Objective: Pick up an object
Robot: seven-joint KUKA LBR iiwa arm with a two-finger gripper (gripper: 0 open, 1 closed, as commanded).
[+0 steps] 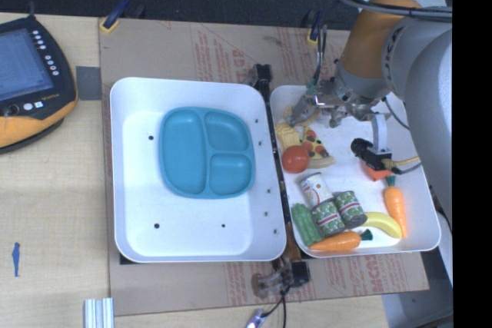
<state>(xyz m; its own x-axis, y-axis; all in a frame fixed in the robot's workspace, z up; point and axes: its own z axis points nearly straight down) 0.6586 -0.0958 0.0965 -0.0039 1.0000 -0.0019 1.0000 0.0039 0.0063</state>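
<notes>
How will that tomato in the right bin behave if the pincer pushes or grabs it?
The tomato looks round and smooth, so it may roll when nudged and could slip from a pinch. It touches the pizza slice and sits near the bin wall, which might stop it rolling far.

Both bins (192,246) smooth white plastic, slight sheen. Blue divided plate (206,151) matt plastic, no glare. Toy food looks like glossy plastic: tomato (295,158) shiny red, carrots (394,209) smooth orange, banana (382,224) glossy yellow. Cans (338,213) have printed paper-like labels. Bench (54,203) pale wood-grain, matt; cardboard sheet (231,50) under bins dull brown, printed. Arm (419,57) smooth grey shell, orange band satin.
</notes>
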